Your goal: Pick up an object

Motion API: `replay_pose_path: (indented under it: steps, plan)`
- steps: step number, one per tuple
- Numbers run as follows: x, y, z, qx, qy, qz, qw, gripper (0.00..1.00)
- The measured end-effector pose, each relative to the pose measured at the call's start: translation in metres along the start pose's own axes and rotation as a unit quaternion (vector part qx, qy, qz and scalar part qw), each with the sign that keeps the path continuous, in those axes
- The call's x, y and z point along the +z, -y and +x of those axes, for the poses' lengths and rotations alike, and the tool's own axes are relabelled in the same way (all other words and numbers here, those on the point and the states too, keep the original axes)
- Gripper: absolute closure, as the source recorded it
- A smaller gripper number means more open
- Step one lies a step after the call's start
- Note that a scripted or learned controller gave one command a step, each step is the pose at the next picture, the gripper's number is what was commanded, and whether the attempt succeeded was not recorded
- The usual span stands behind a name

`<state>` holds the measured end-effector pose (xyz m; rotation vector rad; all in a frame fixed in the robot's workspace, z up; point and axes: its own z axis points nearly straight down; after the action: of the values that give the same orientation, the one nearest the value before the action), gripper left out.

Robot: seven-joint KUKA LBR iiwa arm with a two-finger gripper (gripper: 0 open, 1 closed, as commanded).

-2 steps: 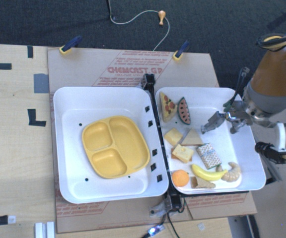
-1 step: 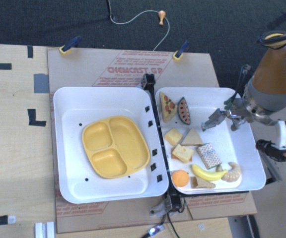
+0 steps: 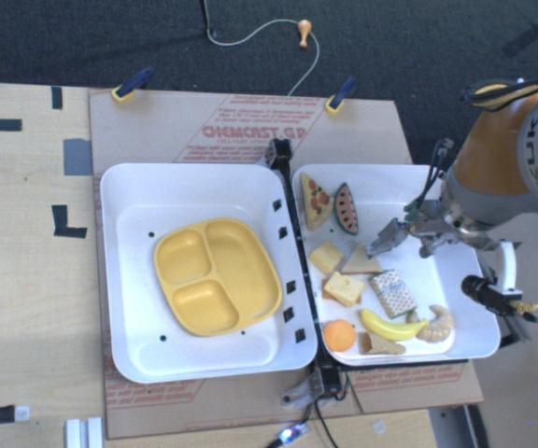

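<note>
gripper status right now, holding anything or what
Gripper: hangs over the right bin, just above the cheese wedges; whether it is open or closed cannot be told, and nothing shows in its grasp.

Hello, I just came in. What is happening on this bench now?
A robot arm reaches in from the right, its gripper above the right bin, among toy foods: cheese wedges, a banana, an orange, a watermelon slice. Nothing is picked up yet. The left bin holds a yellow divided plate.

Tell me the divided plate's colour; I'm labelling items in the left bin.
Yellow. The divided plate shows plainly in the camera view.
</note>
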<state>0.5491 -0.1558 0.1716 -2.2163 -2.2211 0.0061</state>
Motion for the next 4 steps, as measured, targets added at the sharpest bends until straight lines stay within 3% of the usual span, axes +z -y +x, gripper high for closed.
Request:
replay_pose_path:
  steps: [1,2,3,4]
  plan:
    - [0.065,-0.002,0.002,0.000,0.000,0.001,1.0000,0.00]
    - [0.084,-0.004,0.002,0.000,-0.001,-0.004,1.0000,0.00]
    - [0.067,-0.009,0.001,0.000,0.001,-0.012,0.9999,1.00]
    - [0.005,-0.011,-0.005,0.001,0.001,-0.005,1.0000,1.00]
